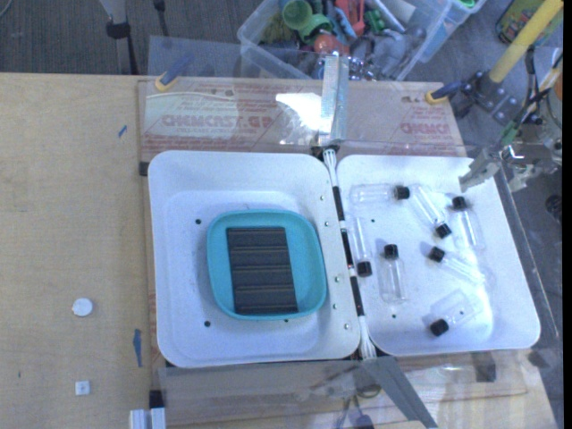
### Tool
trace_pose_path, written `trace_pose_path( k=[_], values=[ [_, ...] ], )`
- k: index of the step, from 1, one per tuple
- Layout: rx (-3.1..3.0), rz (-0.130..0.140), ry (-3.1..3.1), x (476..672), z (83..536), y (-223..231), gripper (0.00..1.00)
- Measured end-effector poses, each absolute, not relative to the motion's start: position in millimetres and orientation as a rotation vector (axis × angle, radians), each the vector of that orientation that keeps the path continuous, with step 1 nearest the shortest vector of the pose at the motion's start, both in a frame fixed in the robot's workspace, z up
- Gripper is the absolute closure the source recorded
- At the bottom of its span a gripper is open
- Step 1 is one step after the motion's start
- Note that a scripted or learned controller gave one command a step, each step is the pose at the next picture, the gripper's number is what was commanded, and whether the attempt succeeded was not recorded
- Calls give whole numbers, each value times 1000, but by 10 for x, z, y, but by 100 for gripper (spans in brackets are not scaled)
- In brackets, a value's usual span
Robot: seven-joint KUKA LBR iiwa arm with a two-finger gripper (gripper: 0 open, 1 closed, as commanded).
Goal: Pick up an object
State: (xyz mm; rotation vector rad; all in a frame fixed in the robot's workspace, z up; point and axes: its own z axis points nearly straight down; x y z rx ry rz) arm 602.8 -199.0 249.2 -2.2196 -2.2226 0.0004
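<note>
Two white bins sit side by side on the bench. One, the left bin (179, 186), holds a teal plate (219, 239) with a dark ridged block (260, 271) lying on it. Its neighbor, the right bin (509, 320), holds several clear little bottles (391, 271) with black caps, scattered flat and apart from each other. At the right bin's top right corner hangs the gripper (474, 177), above the rim. It is too small to tell if it is open or closed.
</note>
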Motion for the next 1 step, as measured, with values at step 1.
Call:
trace_pose_path(
  k=[1],
  values=[
    [-2109, -4, -2319, 5936, 1106, -2181, 0]
  ],
)
